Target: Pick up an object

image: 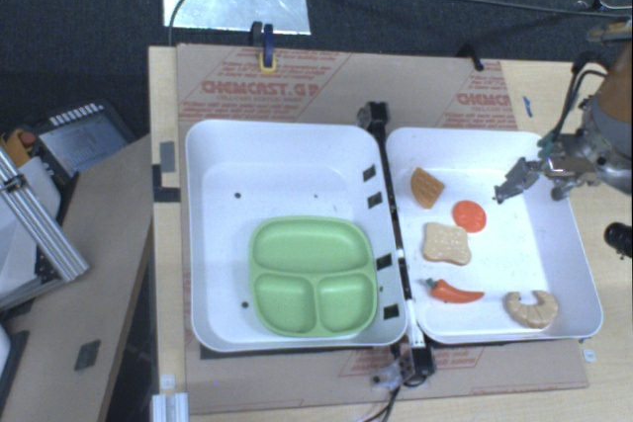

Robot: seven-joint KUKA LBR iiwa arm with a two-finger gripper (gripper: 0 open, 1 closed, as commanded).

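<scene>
Start at your gripper (514,183), which hangs over the upper right part of the right bin (564,242). From this slant you cannot tell how it is set, and nothing shows in its hold.

The nearest candidate is the red tomato slice (469,215), just beside the tool, to its left and slightly toward the camera. It is round, so it gives you no long axis to line up with (any approach angle serves, in my judgement).

A little further left of the tool lies the tan bread wedge (426,187), roughly level with it. Beyond the tomato sits the toast slice (446,244), with its long side running left to right.

Further off, toward the near rim, the red chilli (454,292) lies nearly left-right, and the croissant (531,308) sits almost straight below the tool.

Farthest, well apart in the left bin (227,163), rests the green divided plate (313,274).
</scene>
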